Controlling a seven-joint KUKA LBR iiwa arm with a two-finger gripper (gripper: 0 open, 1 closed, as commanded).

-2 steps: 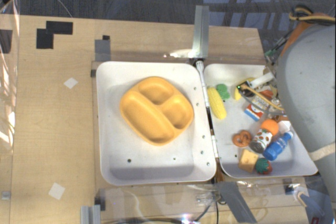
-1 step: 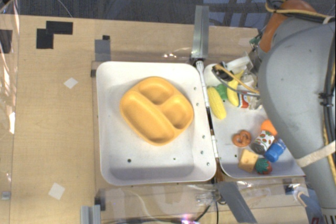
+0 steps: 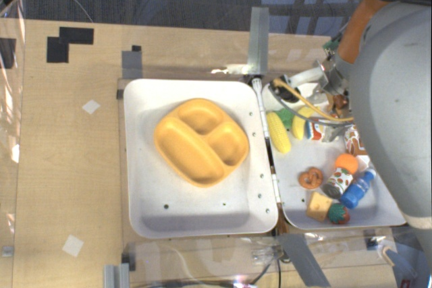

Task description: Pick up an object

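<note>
You see the gripper (image 3: 329, 99) low over the cluttered right white bin (image 3: 388, 216) (its grip I cannot tell); nothing is lifted yet.

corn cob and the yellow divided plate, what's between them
In the camera view, only the two bins' adjoining white rims lie between the corn cob and the yellow divided plate.

A yellow three-compartment plastic plate (image 3: 201, 140) lies in the left shallow white bin (image 3: 145, 212). The right shallow white bin (image 3: 297, 216) holds a yellow toy corn cob (image 3: 278, 131) by its left wall, a brown pretzel (image 3: 311, 178) nearer the front, and a blue bottle (image 3: 357, 189) right of the pretzel.
</note>
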